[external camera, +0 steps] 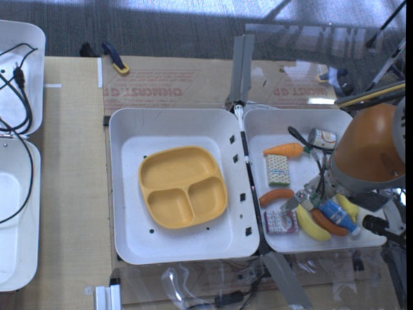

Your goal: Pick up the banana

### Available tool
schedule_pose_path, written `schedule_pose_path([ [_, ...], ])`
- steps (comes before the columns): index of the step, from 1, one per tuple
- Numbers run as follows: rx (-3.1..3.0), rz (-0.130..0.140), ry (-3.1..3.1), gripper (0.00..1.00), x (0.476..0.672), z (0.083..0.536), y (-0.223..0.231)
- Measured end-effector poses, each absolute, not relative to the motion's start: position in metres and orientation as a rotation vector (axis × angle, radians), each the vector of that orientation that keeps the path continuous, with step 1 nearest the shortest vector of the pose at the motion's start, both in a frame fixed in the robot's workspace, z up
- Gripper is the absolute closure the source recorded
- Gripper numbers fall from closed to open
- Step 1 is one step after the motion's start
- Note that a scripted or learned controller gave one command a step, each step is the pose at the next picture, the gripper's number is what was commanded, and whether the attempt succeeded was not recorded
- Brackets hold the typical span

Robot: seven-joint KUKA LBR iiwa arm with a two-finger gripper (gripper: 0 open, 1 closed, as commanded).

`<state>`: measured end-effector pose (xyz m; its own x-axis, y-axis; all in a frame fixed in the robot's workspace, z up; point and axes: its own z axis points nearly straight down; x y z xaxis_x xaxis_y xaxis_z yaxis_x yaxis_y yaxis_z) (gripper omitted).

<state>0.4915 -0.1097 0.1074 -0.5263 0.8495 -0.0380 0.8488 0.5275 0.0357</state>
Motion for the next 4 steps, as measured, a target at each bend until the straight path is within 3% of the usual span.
schedule_pose_path([
  [1, 1.505, 0.023, 2.683, 1.00, 0.495, 0.121, -0.113],
  [2, 1.504, 0.022, 2.687, 0.00, 0.495, 0.120, -0.112],
  [4, 1.397, 0.017, 2.765, 0.00, 0.490, 0.106, -0.109],
])
